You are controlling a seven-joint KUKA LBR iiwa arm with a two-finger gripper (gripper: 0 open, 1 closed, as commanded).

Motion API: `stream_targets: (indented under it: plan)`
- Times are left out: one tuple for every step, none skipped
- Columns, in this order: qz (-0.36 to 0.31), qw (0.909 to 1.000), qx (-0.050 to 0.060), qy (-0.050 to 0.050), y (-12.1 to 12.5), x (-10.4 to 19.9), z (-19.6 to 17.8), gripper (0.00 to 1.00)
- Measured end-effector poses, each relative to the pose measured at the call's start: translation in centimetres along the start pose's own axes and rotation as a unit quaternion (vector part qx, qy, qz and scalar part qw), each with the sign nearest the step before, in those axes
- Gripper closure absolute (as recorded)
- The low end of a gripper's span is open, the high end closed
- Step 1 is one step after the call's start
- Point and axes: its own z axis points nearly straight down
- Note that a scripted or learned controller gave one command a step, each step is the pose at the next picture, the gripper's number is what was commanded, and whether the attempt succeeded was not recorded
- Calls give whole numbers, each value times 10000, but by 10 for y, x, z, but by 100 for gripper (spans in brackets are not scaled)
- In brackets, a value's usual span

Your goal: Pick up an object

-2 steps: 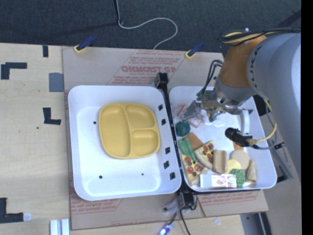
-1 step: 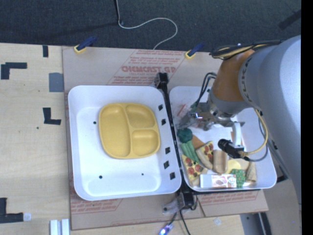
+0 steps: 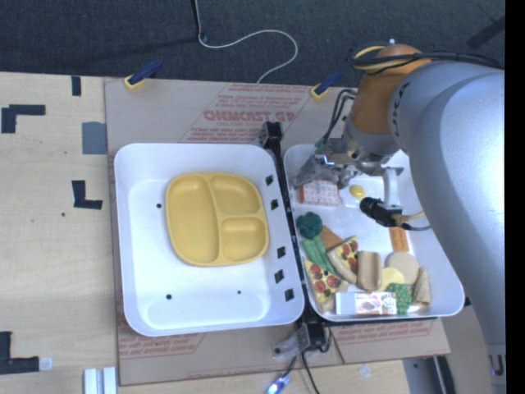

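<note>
Lowered into the far end of the right bin [image 3: 447, 298], above a packet [image 3: 318, 193] by a yellow piece [image 3: 356, 192], ready for picking; pincer [image 3: 338, 164] spread or pressed together, impossible to tell; more toy food heaped toward near edge.

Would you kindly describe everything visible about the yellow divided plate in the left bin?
The yellow plate is a rounded-square tray of matte, plastic-looking material with three moulded compartments: one tall section on the view's left, two smaller ones stacked on the right. It lies flat, right side up, and nothing sits in it. It rests on the floor of the left bin, toward the far half, apart from the walls. Nothing else touches it.
</note>
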Motion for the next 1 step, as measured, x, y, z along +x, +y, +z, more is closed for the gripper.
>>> stream_targets:
  plan:
    - [-2,10000,26,0,-3,1,-9,100]
